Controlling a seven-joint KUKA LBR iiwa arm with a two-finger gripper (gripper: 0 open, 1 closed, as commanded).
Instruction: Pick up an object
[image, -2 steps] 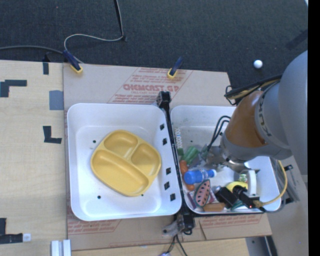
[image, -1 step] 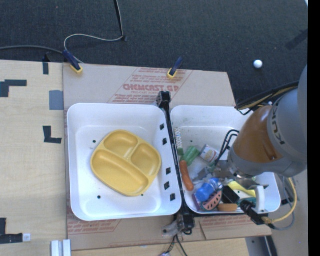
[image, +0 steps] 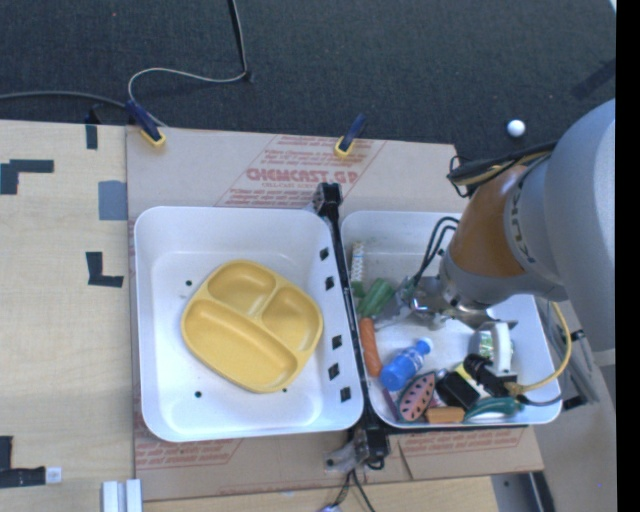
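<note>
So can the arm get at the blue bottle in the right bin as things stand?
Probably yes. The blue bottle lies uncovered on top in the right bin, with the gripper just above it in the picture. The orange carrot and a dark brush crowd its sides.

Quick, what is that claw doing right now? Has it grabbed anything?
Claw: down in the right white bin near the green items; open, shut or holding cannot be told.

A yellow plate (image: 253, 324) lies in a white bin (image: 160, 300), and the other white bin (image: 540, 345) holds a blue bottle (image: 402, 367) and an orange carrot (image: 370, 346).
</note>
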